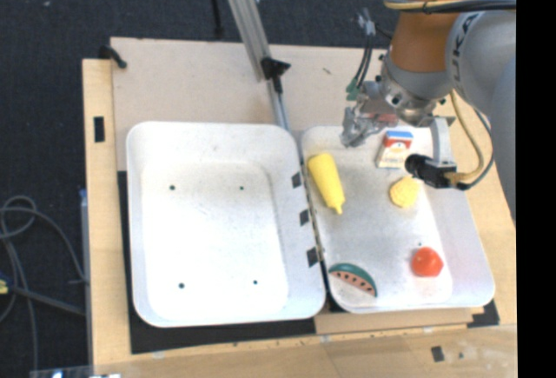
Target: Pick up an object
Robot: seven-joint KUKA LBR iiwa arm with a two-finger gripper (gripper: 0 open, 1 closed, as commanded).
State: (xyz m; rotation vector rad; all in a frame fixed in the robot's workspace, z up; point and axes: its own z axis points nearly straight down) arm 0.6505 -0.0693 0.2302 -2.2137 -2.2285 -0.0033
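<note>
The right bin (460,233) holds a yellow banana-shaped piece (327,181) near its left wall, a small white carton with red and blue print (395,149) at the back, a pale yellow lemon-like piece (404,192) in the middle, a red tomato (426,262) at the front right and a watermelon slice (354,279) at the front edge. My gripper (355,132) hangs over the back left corner of this bin, left of the carton and above the banana piece's far end. Nothing shows between its fingertips.
The left bin (217,220) lies beside the right one, sharing a middle rim with black clips. A slanted metal pole (248,20) rises from behind the bins. Cables loop from the wrist past a black part (430,168) over the right bin.
</note>
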